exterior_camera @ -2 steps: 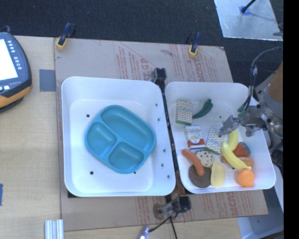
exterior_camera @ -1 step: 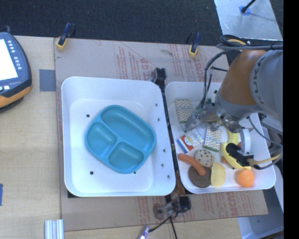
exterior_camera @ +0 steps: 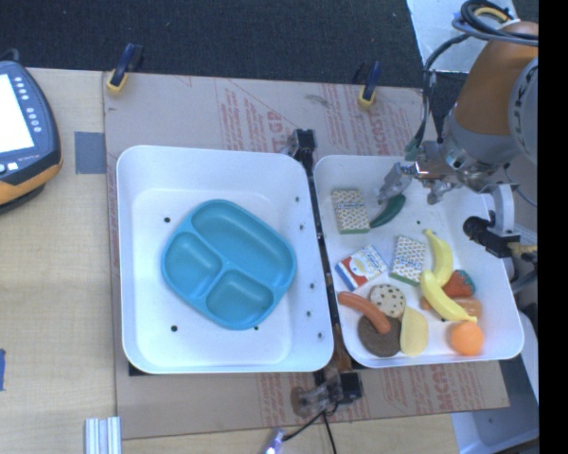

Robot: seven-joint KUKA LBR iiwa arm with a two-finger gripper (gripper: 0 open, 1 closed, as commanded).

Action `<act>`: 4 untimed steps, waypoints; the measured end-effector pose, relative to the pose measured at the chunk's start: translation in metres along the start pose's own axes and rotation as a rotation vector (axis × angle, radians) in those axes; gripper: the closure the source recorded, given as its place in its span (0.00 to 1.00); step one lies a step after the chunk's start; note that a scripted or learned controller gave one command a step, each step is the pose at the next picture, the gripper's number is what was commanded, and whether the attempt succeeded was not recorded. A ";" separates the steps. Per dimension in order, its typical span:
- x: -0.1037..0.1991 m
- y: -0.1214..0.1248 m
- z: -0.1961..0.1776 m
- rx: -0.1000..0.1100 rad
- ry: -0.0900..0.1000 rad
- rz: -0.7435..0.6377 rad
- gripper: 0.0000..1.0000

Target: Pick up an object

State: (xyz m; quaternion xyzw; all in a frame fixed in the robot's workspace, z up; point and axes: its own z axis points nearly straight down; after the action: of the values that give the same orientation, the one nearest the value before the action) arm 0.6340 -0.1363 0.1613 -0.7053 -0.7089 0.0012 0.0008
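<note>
A: What do we see at the gripper (exterior_camera: 398,189)?

B: It hangs over the upper part of the right bin (exterior_camera: 507,282), and a dark green, curved pepper-like piece (exterior_camera: 388,213) sits right at its fingers. Whether the fingers close on it, we cannot tell.

A: And the green piece itself?

B: We read it as slim, glossy and bent, lying just right of a green checkered square (exterior_camera: 350,210) near the bin's upper left corner.

A: What else lies in that bin?

B: Toy food, crowded toward the lower half: a yellow banana (exterior_camera: 439,274), a second checkered square (exterior_camera: 409,256), a small red, white and blue carton (exterior_camera: 362,266), a speckled cookie (exterior_camera: 388,299), a sausage (exterior_camera: 363,311), a brown disc (exterior_camera: 378,339), a pale yellow piece (exterior_camera: 413,331) and an orange (exterior_camera: 467,338).

A: And the left bin (exterior_camera: 142,253)?

B: We see a blue divided plate (exterior_camera: 228,264) in its middle, with three compartments
</note>
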 end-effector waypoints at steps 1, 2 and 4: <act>-0.034 -0.041 0.041 0.004 0.000 0.001 0.00; -0.026 0.022 0.071 0.002 0.001 0.001 0.00; -0.016 0.011 0.071 0.002 0.001 0.001 0.00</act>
State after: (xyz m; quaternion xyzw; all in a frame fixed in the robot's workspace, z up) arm 0.6446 -0.1518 0.0906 -0.7057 -0.7085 0.0014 0.0017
